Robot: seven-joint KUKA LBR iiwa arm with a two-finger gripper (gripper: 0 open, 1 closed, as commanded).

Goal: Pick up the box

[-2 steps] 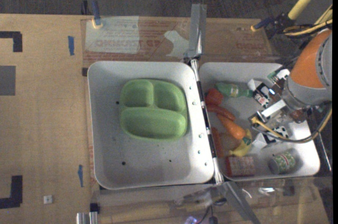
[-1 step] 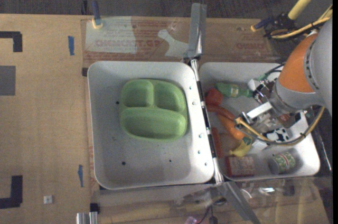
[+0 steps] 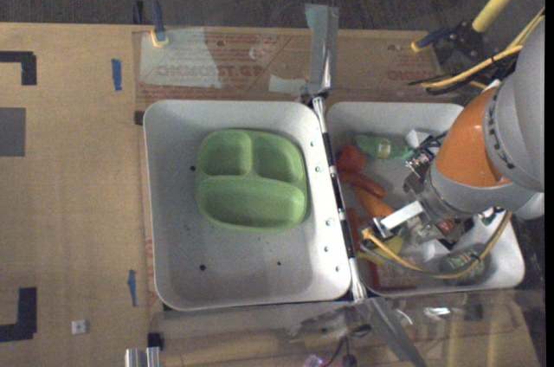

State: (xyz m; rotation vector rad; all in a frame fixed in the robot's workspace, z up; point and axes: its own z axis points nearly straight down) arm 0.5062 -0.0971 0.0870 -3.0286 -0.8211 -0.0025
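1. Hand (image 3: pixel 414 227) of the grey arm with its orange band (image 3: pixel 467 153) hangs low inside the right white bin (image 3: pixel 512 263); whether it is clenched or released cannot be told.
2. Brown cardboard tabletop (image 3: pixel 69 209) carries both bins.
3. Left shallow white bin (image 3: pixel 173 270) holds a green three-compartment plastic plate (image 3: pixel 251 179), lying toward 12 o'clock of the bin's centre.
4. Right bin holds a clutter of small things, orange, yellow and green, at 9 o'clock of the hand.
5. Which of these is the box cannot be told.
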